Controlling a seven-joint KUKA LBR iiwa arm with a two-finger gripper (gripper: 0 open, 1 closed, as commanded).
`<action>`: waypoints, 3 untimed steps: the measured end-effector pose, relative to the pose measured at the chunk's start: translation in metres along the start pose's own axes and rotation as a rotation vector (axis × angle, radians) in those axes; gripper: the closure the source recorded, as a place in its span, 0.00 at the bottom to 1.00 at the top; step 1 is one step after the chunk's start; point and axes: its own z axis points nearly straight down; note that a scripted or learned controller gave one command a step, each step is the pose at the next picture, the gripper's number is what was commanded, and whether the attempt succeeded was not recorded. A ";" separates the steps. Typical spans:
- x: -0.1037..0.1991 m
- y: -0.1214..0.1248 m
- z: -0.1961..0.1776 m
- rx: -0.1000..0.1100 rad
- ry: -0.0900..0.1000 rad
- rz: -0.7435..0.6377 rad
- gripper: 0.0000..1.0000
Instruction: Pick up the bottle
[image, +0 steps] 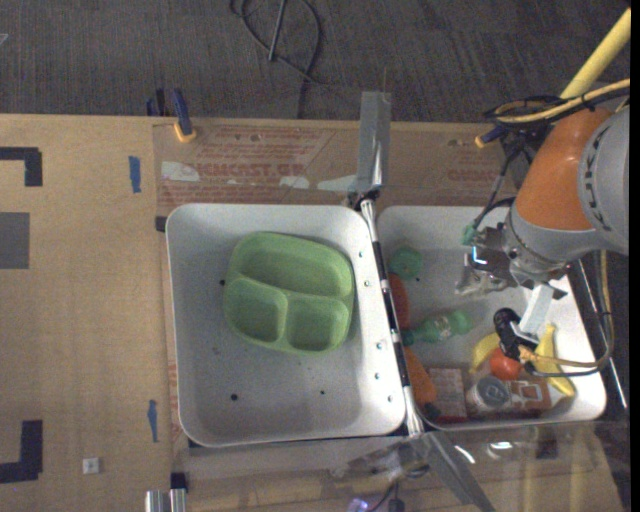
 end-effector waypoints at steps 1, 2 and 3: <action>0.000 0.000 0.000 0.000 0.000 0.000 0.00; -0.012 -0.040 0.066 -0.009 0.004 0.122 0.00; 0.066 -0.052 -0.029 0.002 0.001 0.105 0.00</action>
